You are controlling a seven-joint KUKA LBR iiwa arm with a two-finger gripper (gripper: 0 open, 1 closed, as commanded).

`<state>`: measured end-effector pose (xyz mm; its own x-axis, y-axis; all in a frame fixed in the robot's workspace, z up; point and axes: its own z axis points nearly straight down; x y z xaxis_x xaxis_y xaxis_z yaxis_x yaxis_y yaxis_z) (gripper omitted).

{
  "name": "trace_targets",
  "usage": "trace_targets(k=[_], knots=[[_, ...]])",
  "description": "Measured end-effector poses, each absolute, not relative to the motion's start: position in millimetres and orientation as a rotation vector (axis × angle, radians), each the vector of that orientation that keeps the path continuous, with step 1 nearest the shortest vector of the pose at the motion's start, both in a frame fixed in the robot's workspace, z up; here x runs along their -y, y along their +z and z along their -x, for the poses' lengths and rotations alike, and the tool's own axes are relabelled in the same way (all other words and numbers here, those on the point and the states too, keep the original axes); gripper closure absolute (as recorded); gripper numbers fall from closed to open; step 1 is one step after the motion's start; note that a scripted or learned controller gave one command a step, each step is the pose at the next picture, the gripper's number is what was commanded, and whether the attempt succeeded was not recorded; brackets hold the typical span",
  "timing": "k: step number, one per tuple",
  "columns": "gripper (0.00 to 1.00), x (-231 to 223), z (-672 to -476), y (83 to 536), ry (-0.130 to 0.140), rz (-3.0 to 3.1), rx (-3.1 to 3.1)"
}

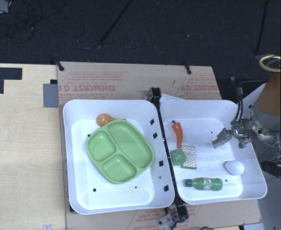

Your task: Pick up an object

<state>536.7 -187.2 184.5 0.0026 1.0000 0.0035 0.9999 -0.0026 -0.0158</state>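
Right bin, lower-right of the frame, holds five things: one green bottle lying on its side near the lower wall, long axis left-right, label unreadable; one white egg-shaped object just above-right of it; one red chili pepper running top to bottom by the divider; one green block touching one patterned card. The end effector hangs over the bin's right part, fingers spread, gripping nothing. Left bin holds one green three-compartment plate and one orange object. Cardboard on the bench shows mirrored red print.
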Motion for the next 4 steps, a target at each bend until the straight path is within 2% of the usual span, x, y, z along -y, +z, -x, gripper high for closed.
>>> trace_targets(k=[1,2,3,4], knots=[[0.0,187.5,-539.9,192.5,0.001,2.221,2.221],[0.0,188.8,-539.6,129.0,0.005,2.217,2.217],[0.0,187.4,-539.2,85.1,0.004,2.218,2.219],[1.0,189.4,-539.5,97.7,0.003,2.223,2.216]])
